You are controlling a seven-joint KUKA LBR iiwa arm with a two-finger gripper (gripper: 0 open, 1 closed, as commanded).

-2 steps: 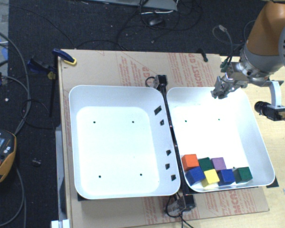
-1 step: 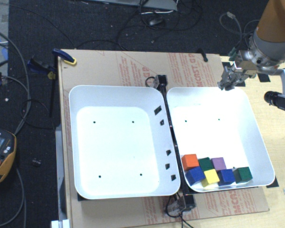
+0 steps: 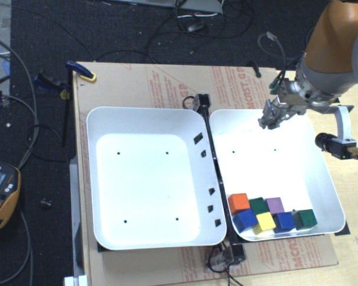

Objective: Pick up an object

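The grey arm with its orange band (image 3: pixel 339 25) reaches in from the right, and its dark two-finger gripper (image 3: pixel 268 120) hangs over the far edge of the right shallow white plastic bin (image 3: pixel 322 159), near that bin's far-left corner; the tool is too small and dark here to tell whether it is released or clenched, and no object shows between its tips. The objects to pick up lie well apart from it, clustered along the near edge of the right bin: an orange cube (image 3: pixel 238 202) sits at the left end of the cluster, a dark green cube (image 3: pixel 258 205) just beside it, and a pale purple cube (image 3: pixel 275 204) next along. In front of these, closer to the near wall, stand a blue cube (image 3: pixel 245 220), a yellow cube (image 3: pixel 265 221), a second blue cube (image 3: pixel 284 221) and a green cube (image 3: pixel 305 218) toward the near-right corner; the blocks touch or nearly touch one another. The left shallow white plastic bin (image 3: pixel 101 177) lies beside the right one, the two meeting along a dark strip with black clips. Both bins rest on a tan cardboard sheet (image 3: pixel 167 79), and a blue and yellow clamp (image 3: pixel 81 71) grips that sheet's far-left corner.
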